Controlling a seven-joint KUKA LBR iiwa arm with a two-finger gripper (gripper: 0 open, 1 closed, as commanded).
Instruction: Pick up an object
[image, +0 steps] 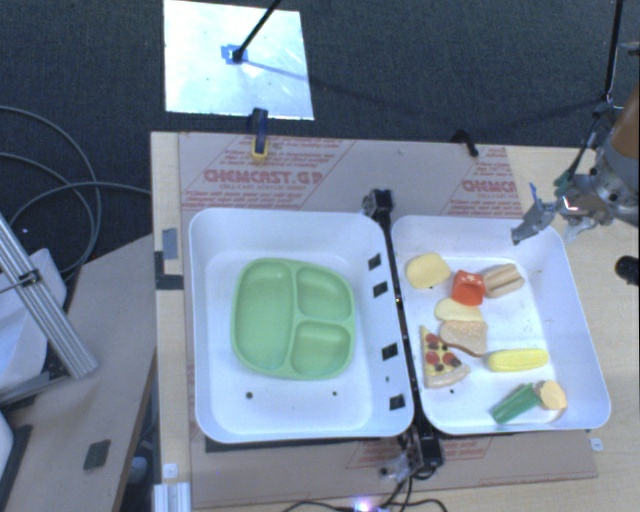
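Observation:
The right bin (580, 330) holds several toy foods: a yellow round piece (428, 270), a red piece (468, 288), a hot dog bun (502, 280), a beige bread slice (463, 333), a pizza slice (442, 360), a yellow corn cob (516, 359), a green piece (513, 403) and a small yellow piece (551, 396). My gripper (550, 226) hovers over the far right corner of this bin, above and behind the hot dog bun. Its fingers are spread open with nothing between them.
The left bin (215, 250) holds a light green divided plate (294, 318). A black hinge strip (392, 300) runs between the two bins. A shiny metal sheet (238, 60) lies beyond the bench, and cables curve at the left.

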